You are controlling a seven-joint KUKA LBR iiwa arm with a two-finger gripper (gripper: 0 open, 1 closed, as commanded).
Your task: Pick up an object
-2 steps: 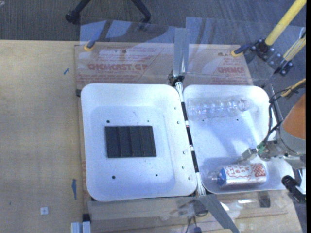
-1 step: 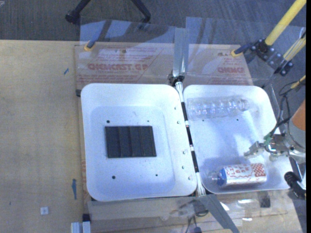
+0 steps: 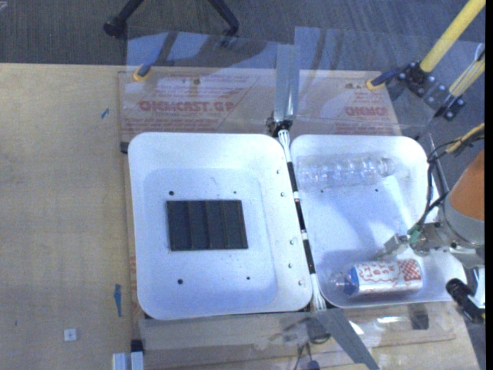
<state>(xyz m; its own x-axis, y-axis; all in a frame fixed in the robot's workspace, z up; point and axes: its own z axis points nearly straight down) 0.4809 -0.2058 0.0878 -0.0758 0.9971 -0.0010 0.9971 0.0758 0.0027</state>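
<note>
A red-and-white patterned tube with a blue cap (image 3: pixel 383 276) lies on its side near the front of the right bin (image 3: pixel 347 214). A clear plastic bottle (image 3: pixel 347 170) lies across the back of that bin. A flat black ribbed slab (image 3: pixel 207 224) rests in the middle of the left bin (image 3: pixel 154 168). My gripper (image 3: pixel 402 243) reaches in from the right, low over the right bin, just above and behind the tube's right end. Nothing can be made out in it.
The grey arm with its orange band (image 3: pixel 470 195) and cables cover the right bin's right rim. Clear plastic panels (image 3: pixel 200 102) stand behind both bins. A yellow-handled clamp (image 3: pixel 431 79) sits at the back right. Wooden benchtop (image 3: pixel 54 206) stretches to the left.
</note>
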